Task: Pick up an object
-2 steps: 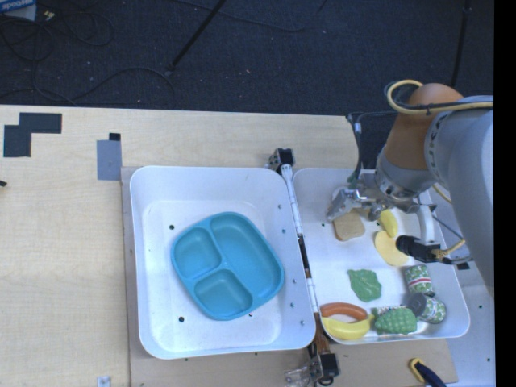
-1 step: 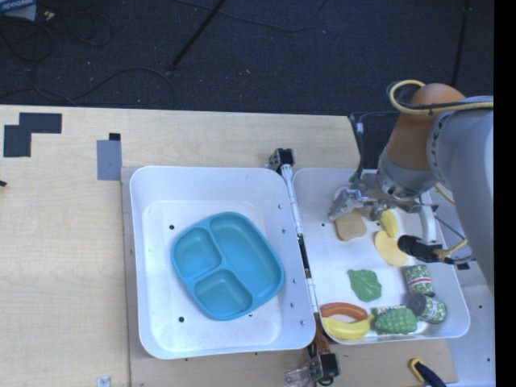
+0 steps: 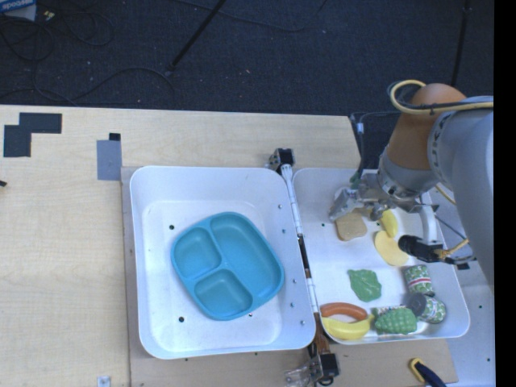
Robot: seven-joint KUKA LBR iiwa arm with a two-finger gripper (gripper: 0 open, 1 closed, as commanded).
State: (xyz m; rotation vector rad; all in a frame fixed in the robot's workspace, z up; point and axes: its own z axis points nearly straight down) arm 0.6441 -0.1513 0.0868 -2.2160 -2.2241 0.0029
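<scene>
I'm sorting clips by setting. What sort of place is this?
Probably a robotics lab: a robot arm over two white bins of toy food, with cables on dark carpet.

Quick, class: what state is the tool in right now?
Tool: low in the right bin, above the tan piece; open or shut cannot be told.

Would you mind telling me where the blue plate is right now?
The blue plate lies in the left bin, roughly at its middle, across the divider from the right bin that holds the toy food.
</scene>
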